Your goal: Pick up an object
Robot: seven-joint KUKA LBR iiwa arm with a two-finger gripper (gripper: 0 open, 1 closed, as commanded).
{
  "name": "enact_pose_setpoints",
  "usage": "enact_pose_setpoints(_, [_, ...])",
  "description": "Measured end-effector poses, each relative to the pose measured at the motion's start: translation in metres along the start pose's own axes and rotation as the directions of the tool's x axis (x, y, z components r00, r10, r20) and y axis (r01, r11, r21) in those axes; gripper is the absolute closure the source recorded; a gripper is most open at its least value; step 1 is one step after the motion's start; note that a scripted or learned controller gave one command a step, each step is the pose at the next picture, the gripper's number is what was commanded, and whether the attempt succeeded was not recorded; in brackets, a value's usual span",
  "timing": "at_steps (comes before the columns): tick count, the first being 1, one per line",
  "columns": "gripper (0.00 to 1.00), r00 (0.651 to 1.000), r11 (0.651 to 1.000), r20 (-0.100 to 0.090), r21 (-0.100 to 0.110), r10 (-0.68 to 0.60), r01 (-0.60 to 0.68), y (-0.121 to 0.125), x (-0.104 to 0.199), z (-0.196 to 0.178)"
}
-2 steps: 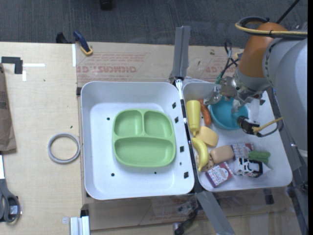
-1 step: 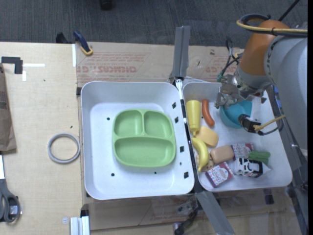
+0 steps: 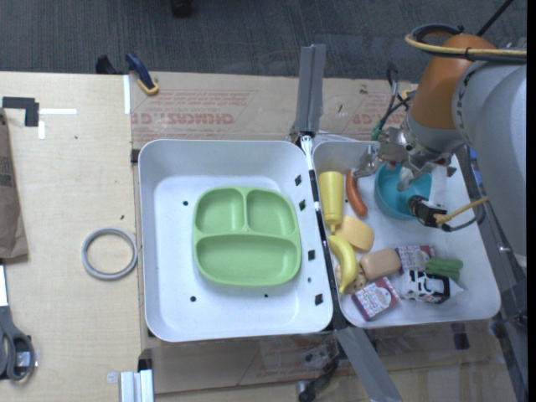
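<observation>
The gripper (image 3: 400,164) hangs low over the far part of the right bin (image 3: 481,304), right above a teal bowl (image 3: 395,196); how it is set cannot be told. Left of the bowl lie a red sausage (image 3: 357,194) and a yellow bottle (image 3: 331,196). The left bin (image 3: 159,249) holds a green divided plate (image 3: 246,236).

I'm watching thru one fixed cam above the bench (image 3: 59,191), looking down at a slant, far enough to be framing both white bins (image 3: 159,249), w/ the arm (image 3: 494,115) coming in from view's right.
</observation>
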State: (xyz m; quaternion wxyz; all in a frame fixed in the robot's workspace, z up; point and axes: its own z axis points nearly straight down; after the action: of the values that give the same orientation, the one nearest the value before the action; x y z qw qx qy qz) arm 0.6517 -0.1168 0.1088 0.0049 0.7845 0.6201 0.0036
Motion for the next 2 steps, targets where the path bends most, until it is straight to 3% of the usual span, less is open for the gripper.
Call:
enact_pose_setpoints(1, [0.00, 1.000, 1.000, -0.002, -0.003, 0.008, -0.008, -0.0054, 0.0012, 0.0086])
enact_pose_setpoints(2, [1.00, 1.000, 1.000, 0.000, -0.002, 0.007, -0.007, -0.0053, 0.0002, -0.0004])
